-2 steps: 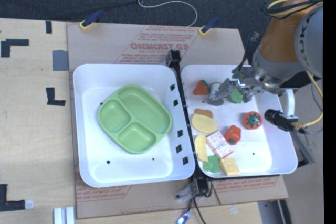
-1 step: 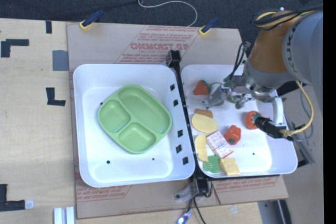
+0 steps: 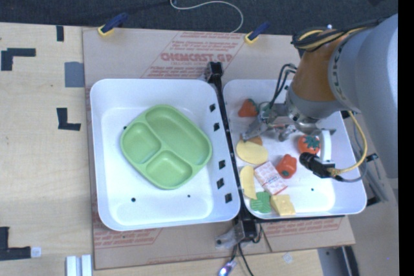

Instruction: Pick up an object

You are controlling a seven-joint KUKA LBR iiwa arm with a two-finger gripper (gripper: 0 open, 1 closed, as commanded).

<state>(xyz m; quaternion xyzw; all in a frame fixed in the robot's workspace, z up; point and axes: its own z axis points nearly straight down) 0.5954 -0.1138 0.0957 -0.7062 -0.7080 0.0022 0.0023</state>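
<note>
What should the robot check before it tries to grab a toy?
1. Tool is over the right bin: ok.
2. Toys are within reach there, like the yellow disc and the red pepper: ok.
3. A toy is already between the fingers: cannot tell.
4. Toys lie apart enough for a clean grab: not ok, the bottom ones are bunched together.
5. Green plate sits in the left bin, out of the way: ok.

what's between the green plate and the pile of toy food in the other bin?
In the camera view, bare white floor of the left bin, then the two bins' adjoining walls with black clips. The green plate sits left, the toy food right.
</note>
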